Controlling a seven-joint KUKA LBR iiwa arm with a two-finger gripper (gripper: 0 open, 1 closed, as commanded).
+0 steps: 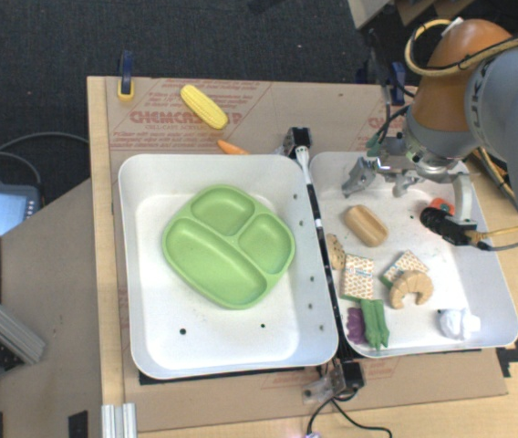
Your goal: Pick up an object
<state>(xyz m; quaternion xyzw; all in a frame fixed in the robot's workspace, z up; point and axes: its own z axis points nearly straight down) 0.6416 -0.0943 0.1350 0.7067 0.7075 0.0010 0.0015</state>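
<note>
Tan bread roll (366, 224) just below the fingers (357, 177), croissant (412, 287) nearby.

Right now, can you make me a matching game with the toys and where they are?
Things:
1. green plastic divided plate
2. yellow toy corn cob
3. tan toy bread roll
4. grey two-finger gripper

Places:
A. on the brown cardboard behind the bins
B. in the right white bin, near its back
C. in the middle of the left white bin
D. above the back edge of the right white bin

Pairs: 1-C, 2-A, 3-B, 4-D
</note>
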